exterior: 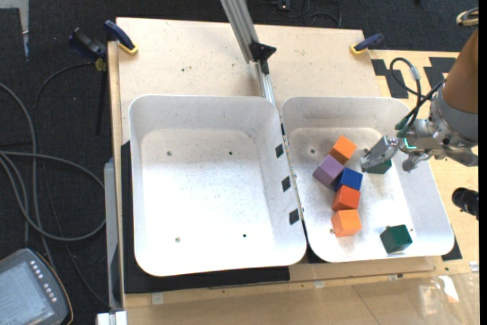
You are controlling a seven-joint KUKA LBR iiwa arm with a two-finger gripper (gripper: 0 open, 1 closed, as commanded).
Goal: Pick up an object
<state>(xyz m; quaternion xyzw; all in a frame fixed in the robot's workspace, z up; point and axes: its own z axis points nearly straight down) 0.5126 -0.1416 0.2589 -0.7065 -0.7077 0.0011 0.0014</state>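
Camera view has my arm (460, 99) reaching in from the right over the right bin (434, 205), with my jaws (378, 158) low above its upper middle. A dark green thing (380, 166) sits at the tips of my jaws; whether it is pinched between them or just lying under them I cannot tell, and how far apart they stand is not clear either.

Just left of my jaws lies a tight cluster of blocks: an orange block (344, 148) at the top, a purple block (329, 170) below it to the left, a blue block (350, 179) touching a second orange block (346, 197), and a third orange block (346, 222) nearest the front. A dark green block (396, 237) rests apart near the front right corner. The left bin (144, 164) lies beside it on the bench (198, 49).
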